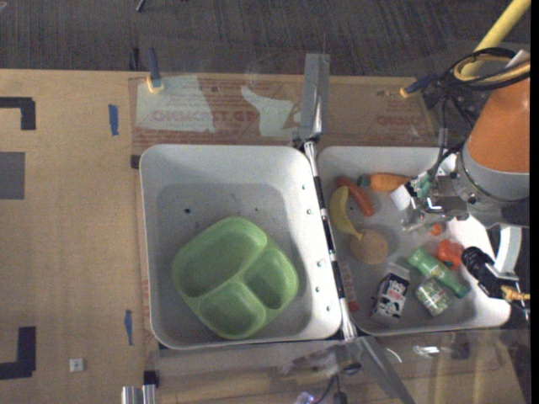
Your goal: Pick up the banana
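Observation:
The yellow banana (pixel 339 211) lies in the right bin (pixel 472 316), close to its left wall, curved and lengthwise. A red pepper (pixel 359 194) rests against its upper right side. My gripper (pixel 418 204) hangs over the middle of the right bin, roughly a hand's width to the right of the banana and apart from it. Nothing from the bin is seen in its grasp. The grey arm with its orange band (pixel 502 133) comes in from the right above the bin's far corner.
The right bin also holds an orange carrot (pixel 388 181), a round brown cookie (pixel 369 247), a small milk carton (pixel 390 296), a green bottle (pixel 438 268), a green can (pixel 434 297) and a red piece (pixel 449 250). A green divided plate (pixel 235 277) lies in the left bin (pixel 168 183).

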Controlling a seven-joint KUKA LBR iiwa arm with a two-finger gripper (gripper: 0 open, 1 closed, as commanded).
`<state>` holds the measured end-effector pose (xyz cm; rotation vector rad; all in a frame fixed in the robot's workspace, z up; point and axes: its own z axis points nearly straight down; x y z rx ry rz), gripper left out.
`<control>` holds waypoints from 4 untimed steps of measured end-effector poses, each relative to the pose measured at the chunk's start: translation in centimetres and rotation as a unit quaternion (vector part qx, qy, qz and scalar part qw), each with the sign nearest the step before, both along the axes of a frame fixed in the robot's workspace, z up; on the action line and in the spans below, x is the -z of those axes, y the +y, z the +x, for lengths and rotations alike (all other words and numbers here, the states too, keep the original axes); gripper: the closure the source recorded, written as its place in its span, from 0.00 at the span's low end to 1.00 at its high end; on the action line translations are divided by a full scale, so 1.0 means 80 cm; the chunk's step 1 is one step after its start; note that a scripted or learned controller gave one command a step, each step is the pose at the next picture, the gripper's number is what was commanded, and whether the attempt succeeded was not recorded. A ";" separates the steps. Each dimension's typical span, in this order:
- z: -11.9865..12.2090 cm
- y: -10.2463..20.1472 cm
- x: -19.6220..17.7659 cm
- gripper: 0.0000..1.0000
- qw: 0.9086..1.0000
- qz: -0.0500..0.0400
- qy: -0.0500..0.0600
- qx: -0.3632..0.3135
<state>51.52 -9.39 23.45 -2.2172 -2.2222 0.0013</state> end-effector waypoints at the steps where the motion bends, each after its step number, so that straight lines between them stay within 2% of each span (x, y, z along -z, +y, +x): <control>1: -0.015 0.129 0.063 0.00 0.998 0.000 0.000 0.064; 2: 0.061 0.219 0.063 0.00 0.989 -0.001 -0.001 0.145; 3: -0.005 0.159 -0.084 0.00 0.990 -0.001 -0.001 0.138; 4: 0.090 0.031 -0.068 0.00 0.947 -0.002 -0.001 0.321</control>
